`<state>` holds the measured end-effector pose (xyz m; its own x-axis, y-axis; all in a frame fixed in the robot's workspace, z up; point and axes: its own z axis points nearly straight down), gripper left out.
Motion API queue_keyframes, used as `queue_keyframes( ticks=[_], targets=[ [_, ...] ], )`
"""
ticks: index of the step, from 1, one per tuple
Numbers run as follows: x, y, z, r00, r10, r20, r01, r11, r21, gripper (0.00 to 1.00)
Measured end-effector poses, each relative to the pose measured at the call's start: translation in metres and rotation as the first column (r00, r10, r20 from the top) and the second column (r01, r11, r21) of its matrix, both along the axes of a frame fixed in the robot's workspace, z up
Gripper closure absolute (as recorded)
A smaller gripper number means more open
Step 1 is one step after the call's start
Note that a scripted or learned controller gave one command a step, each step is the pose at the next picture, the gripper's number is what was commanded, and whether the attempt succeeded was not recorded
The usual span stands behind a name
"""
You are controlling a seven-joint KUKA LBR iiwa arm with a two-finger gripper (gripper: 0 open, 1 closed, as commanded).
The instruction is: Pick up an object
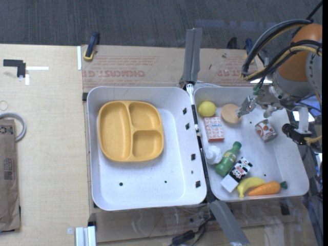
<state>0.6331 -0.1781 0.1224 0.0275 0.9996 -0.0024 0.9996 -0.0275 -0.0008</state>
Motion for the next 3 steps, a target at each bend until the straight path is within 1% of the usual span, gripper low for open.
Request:
queue_keyframes(
  ticks=[1, 2, 3],
  targets=[
    [-0.0203, -0.0333, -0.0288, 1.000, -0.007, 0.003, 0.007, 1.000, 0.010, 0.00],
    [-0.0202, -0.0355, -0.0192, 1.000, -0.007, 0.005, 0.007, 1.000, 0.003, 1.00],
    [-0.0203, -0.0355, -0.0194, 1.000, -0.007, 0.005, 0.007, 1.000, 0.003, 0.00]
  ],
)
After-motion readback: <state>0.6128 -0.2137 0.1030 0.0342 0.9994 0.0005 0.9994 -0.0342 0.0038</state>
